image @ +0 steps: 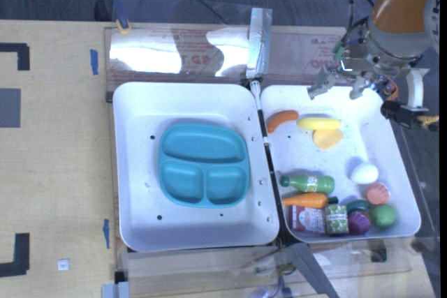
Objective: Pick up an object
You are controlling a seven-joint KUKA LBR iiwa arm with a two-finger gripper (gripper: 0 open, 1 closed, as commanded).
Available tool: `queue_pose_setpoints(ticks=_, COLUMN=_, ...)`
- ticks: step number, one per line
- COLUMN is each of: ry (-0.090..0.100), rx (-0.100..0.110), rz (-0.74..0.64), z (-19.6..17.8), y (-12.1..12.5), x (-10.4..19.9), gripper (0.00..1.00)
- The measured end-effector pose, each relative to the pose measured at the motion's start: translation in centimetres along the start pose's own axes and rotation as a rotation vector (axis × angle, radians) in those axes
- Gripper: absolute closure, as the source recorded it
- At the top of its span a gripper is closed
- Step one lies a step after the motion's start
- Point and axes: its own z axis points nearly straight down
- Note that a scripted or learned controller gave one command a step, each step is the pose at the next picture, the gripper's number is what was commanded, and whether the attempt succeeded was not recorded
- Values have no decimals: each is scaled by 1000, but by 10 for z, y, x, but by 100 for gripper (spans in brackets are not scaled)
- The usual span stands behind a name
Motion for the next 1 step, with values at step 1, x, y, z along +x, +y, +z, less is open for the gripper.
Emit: queue_pose_setpoints(ticks=1, ry=-1, rx=2, rz=38, z=157, y=-54, x=-37, gripper=0)
